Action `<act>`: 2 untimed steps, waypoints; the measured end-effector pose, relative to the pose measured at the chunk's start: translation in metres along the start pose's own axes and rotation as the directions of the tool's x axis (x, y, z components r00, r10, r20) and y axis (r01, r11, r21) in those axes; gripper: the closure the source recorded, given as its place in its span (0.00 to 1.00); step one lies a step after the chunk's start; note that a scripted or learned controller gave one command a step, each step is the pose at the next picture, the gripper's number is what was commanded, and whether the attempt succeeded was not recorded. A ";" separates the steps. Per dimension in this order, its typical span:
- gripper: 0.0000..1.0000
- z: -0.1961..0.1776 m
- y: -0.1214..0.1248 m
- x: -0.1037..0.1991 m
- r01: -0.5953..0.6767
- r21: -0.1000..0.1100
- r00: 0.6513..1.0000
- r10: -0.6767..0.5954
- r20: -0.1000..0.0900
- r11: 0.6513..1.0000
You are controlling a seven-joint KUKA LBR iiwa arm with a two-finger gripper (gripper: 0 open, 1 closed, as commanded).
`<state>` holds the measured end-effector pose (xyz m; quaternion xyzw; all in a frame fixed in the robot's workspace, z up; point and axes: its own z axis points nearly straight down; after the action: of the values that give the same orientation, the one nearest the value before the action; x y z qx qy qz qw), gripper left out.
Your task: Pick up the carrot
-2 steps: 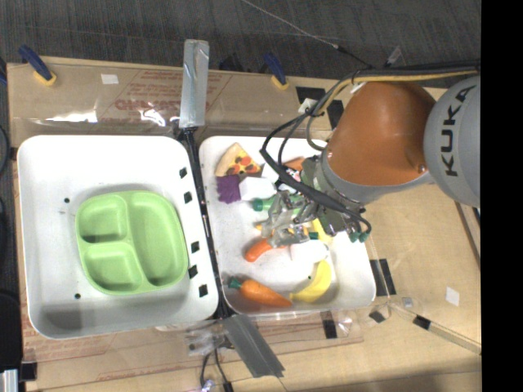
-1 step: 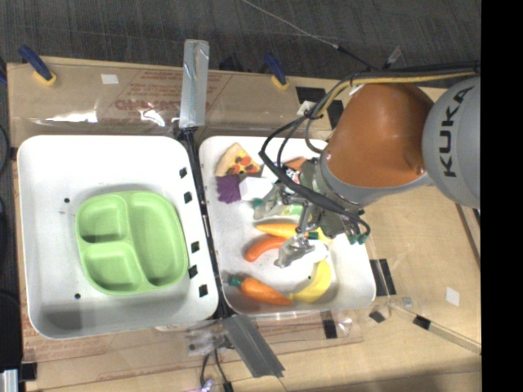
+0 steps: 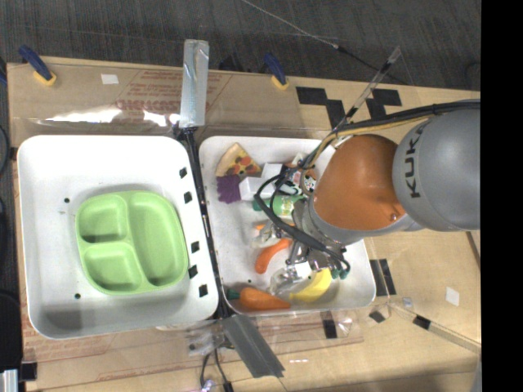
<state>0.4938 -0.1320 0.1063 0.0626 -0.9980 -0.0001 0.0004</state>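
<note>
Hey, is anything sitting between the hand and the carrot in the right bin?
Nothing visible stands between them. The hand hangs low in the right bin, with the carrot just to its lower left by the bin's near wall. A banana lies on the hand's other side, and an orange piece sits above the carrot.

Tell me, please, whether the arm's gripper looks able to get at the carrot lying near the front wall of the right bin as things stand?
Probably yes. The gripper hangs low in the right bin, just above the carrot, whose top is uncovered. A yellow banana crowds its right end, so that may hinder a clean grasp.
</note>
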 end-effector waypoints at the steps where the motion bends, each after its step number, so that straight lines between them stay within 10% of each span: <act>1: 0.00 0.015 0.029 -0.028 0.008 -0.001 1.000 -0.008 0.001 1.000; 2: 0.00 -0.024 0.007 -0.022 0.458 0.003 0.889 -0.458 0.003 0.889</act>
<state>0.5147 -0.1225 0.1303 0.2962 -0.9551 0.0005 -0.0015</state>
